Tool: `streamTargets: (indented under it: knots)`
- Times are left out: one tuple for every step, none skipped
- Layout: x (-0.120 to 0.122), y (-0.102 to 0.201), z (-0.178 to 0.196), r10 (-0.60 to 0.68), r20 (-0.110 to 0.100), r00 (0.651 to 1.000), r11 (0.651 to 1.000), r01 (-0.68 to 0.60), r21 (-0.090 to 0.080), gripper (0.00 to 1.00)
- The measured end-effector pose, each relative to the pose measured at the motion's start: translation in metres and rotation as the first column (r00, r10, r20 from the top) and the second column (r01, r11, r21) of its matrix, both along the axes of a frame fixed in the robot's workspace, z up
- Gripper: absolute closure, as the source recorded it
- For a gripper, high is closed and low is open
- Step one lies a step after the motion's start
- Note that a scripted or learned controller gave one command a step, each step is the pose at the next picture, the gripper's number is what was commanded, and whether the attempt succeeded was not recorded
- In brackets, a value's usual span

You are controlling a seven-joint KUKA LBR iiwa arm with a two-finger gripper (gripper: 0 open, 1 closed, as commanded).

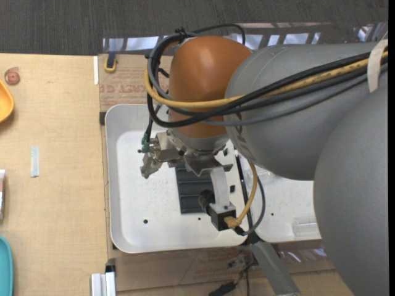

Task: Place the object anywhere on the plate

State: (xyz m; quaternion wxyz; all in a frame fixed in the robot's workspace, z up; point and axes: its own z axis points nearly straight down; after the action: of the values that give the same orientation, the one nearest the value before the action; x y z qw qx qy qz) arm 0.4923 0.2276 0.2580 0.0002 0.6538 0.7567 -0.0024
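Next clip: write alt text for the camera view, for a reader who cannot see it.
A grey robot arm with an orange band reaches from the right over a shallow white plastic bin, its gripper low above the bin floor. Yellow and black cables loop around the wrist, and a tan wooden benchtop lies to the left.

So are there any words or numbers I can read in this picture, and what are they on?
Red printing runs across the brown cardboard behind the white bin, but it is too faded and blurred to read.
A small clear tag lies on the wooden bench; any marks on it are too small to read.
No other words, numbers or signs can be made out.
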Motion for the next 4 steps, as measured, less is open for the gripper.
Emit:
streamTargets:
  knots:
    - [0.003, -0.012, 0.033, 0.536, 0.001, 0.844, 0.844, -0.536, 0.002, 0.00]
    - [0.004, -0.013, 0.041, 0.534, 0.000, 0.845, 0.845, -0.534, 0.001, 1.00]
    - [0.004, -0.013, 0.041, 0.534, 0.000, 0.845, 0.845, -0.534, 0.001, 0.00]
    - [0.005, -0.014, 0.049, 0.533, -0.002, 0.846, 0.846, -0.533, -0.001, 1.00]
